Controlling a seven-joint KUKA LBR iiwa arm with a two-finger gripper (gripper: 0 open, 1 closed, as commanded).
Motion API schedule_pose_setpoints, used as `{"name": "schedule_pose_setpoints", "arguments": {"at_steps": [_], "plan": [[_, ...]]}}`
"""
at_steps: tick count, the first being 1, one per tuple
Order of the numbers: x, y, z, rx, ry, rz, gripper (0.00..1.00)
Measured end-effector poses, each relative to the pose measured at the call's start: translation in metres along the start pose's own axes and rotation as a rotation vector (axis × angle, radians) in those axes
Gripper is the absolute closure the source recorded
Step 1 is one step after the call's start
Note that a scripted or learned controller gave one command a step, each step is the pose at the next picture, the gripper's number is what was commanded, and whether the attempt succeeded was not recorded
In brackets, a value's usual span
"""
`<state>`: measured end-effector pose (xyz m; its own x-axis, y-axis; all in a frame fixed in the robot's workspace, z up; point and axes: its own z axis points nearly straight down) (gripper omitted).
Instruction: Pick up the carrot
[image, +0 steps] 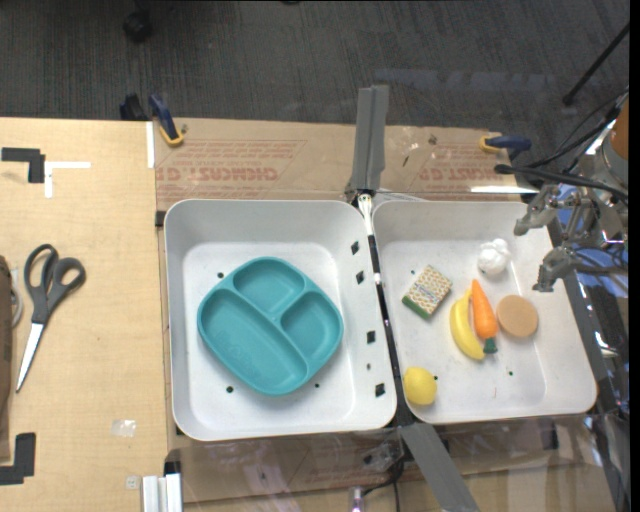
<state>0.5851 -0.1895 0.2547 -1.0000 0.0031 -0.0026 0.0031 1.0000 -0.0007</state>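
Observation:
The orange carrot (483, 309) with a green stub at its lower end lies in the right bin (560, 395), roughly lengthwise front to back. It rests against a yellow banana (464, 331) on its left and touches a tan round disc (518, 316) on its right. My gripper (534, 252) hangs over the bin's right rear part, up and to the right of the carrot and apart from it. Its two metal fingers stand spread, open, with nothing between them.
The right bin also holds a white lumpy object (492, 258), a small patterned box (428, 291) and a lemon (420, 386). A teal divided plate (270, 325) fills the left bin (185, 400). Scissors (45, 290) lie on the bench at far left.

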Motion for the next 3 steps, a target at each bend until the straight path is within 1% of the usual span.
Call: {"name": "schedule_pose_setpoints", "arguments": {"at_steps": [1,2,3], "plan": [[-0.004,0.003,0.125,0.000,0.000,-0.167,0.00],[-0.006,0.005,0.115,0.001,-0.005,-0.171,1.00],[0.041,0.043,0.063,-0.001,-0.001,-0.402,1.00]]}}
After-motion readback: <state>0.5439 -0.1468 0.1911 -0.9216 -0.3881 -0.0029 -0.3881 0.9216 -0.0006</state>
